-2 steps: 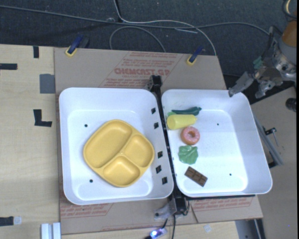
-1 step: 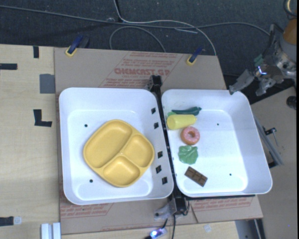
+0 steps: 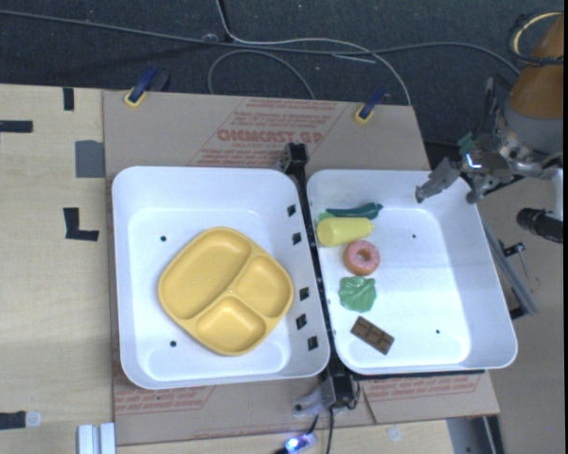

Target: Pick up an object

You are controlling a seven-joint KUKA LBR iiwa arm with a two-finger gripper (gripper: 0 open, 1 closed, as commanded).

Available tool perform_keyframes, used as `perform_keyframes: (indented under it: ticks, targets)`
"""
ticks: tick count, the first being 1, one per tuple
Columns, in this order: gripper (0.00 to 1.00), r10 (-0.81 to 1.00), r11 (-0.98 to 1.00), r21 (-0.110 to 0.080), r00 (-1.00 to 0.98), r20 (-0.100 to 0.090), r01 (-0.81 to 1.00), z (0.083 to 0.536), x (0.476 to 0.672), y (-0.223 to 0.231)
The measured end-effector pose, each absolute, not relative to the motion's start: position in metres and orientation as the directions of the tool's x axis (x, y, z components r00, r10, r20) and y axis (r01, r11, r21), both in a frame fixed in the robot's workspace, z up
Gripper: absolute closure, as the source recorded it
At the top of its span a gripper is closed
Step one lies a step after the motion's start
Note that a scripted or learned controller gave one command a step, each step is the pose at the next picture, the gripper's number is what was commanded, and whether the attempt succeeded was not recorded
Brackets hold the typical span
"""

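The right bin (image 3: 454, 253) holds several small items along its left side: a yellow piece (image 3: 344, 230) with a green strip (image 3: 355, 212) behind it, a pink donut (image 3: 362, 257), a green leafy lump (image 3: 357, 294) and a brown chocolate bar (image 3: 371, 335). My gripper (image 3: 452, 180) hangs above the bin's far right corner, well right of these items. Its two dark fingers are spread apart with nothing between them.
The left bin (image 3: 142, 216) carries a yellow divided plate (image 3: 225, 289). A black clip row (image 3: 308, 282) joins the two bins. Cardboard (image 3: 265, 130) lies beneath them, with cables across the dark floor behind. The arm's orange band (image 3: 540, 74) stands at the far right.
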State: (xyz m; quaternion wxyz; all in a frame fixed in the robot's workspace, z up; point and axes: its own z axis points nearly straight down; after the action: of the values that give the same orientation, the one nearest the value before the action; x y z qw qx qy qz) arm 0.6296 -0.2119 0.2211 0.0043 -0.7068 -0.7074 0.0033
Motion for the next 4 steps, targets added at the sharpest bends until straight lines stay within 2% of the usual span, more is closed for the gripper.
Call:
perform_keyframes:
  ticks: [2, 3, 4]
  targets:
    - [0.0, 1.0, 0.003, -0.011, -0.003, 0.002, 1.0, 0.124, 0.627, -0.202]
    - [1.0, 1.0, 0.005, -0.011, -0.005, 0.002, 1.0, 0.133, 0.628, -0.202]
    - [1.0, 1.0, 0.002, 0.0, -0.002, 0.0, 1.0, 0.189, 0.625, -0.194]
